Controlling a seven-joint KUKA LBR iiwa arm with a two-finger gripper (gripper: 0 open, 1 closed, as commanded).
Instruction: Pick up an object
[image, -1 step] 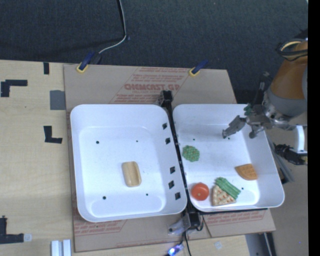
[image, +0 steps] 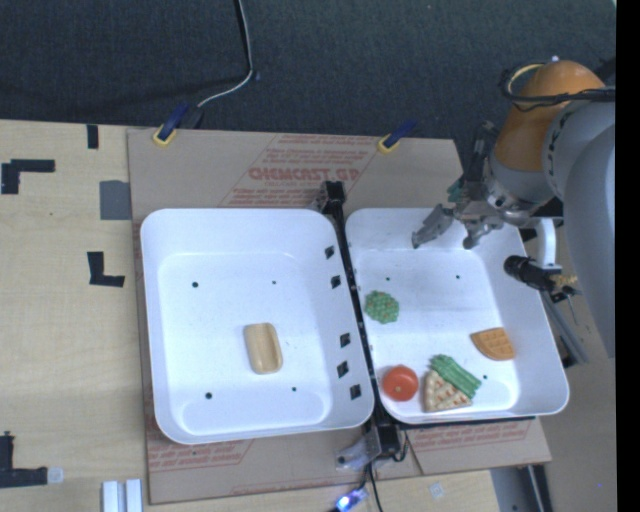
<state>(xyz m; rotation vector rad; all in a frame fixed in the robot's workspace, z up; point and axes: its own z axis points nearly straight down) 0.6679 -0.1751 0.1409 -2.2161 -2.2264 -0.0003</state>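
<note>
While jaws (image: 449, 232) gape, tan rounded bread roll (image: 263, 347), bumpy green broccoli (image: 381, 306)

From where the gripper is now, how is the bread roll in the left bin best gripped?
Probably from straight above, fingers closing across the short sides of the roll at its middle. It lies flat and alone in the left bin, long axis running near to far, walls well away.

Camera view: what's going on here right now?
The KUKA arm reaches in from the right, its gripper open over the far end of the right bin, holding nothing. That bin holds a green broccoli-like piece, an orange slice-shaped piece, a red tomato and a waffle-like wedge beside a green pod-like piece. The left bin holds a tan bread-like piece. No pick yet.
</note>
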